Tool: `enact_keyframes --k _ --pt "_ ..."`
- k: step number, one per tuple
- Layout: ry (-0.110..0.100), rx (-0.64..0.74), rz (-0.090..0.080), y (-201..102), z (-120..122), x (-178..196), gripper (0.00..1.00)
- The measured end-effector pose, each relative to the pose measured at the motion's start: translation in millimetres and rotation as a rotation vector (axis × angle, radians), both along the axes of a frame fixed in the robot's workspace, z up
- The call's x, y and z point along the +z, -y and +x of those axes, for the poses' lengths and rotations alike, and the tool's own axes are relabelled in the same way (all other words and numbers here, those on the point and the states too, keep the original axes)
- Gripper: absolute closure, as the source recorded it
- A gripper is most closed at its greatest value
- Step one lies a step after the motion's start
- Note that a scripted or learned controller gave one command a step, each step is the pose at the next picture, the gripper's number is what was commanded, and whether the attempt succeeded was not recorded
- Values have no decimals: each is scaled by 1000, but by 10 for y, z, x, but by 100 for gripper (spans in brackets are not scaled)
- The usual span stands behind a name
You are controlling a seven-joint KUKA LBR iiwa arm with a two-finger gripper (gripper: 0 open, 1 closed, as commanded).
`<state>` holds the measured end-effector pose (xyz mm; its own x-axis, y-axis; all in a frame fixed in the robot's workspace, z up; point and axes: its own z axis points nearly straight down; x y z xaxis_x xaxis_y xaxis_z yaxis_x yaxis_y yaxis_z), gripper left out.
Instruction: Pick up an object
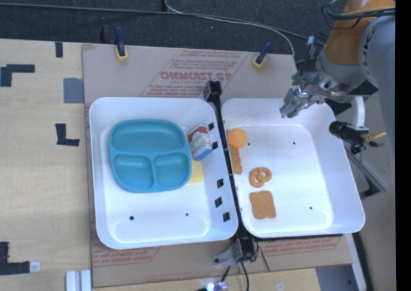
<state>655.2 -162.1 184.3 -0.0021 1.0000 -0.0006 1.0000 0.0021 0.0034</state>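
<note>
Two shallow white bins sit side by side on the bench, meeting at a dark centre divider [221,155]. The gripper [290,107] hangs over the far edge of the right bin [321,155], close to its back rim, with the grey arm [385,45] and its orange band [353,26] rising behind it toward the right.

Most of the right bin's floor lies bare below and to the right of the gripper, giving open room along the right wall and the near right corner. The objects crowd the side toward the divider. An orange ball [237,138] rests left of and nearer the camera than the gripper, close to the divider. A small orange stick-like piece [236,162] lies just nearer than the ball, its long axis running along the divider. A pretzel [260,176] lies farther toward the camera, well apart from the gripper, and an orange cracker-like square [262,205] sits just beyond it, its edges slightly tilted against the bin walls.

Far left of the gripper, the left bin [115,219] holds a blue divided plate [151,155], a small carton [200,142] lying against the plate's right edge near the divider, and a yellow flat piece [197,173] partly under the plate.

Nothing is seen between the gripper's tips; whether they are spread or pressed together cannot be told.
</note>
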Motion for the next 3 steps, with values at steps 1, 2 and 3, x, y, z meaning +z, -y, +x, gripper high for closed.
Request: enact_keyframes --k 1,2,3 --pt "0 0 0 -31 -31 436 100" --pt "-6 2 2 -534 -288 436 100" --pt "-7 2 2 -970 -472 369 100"
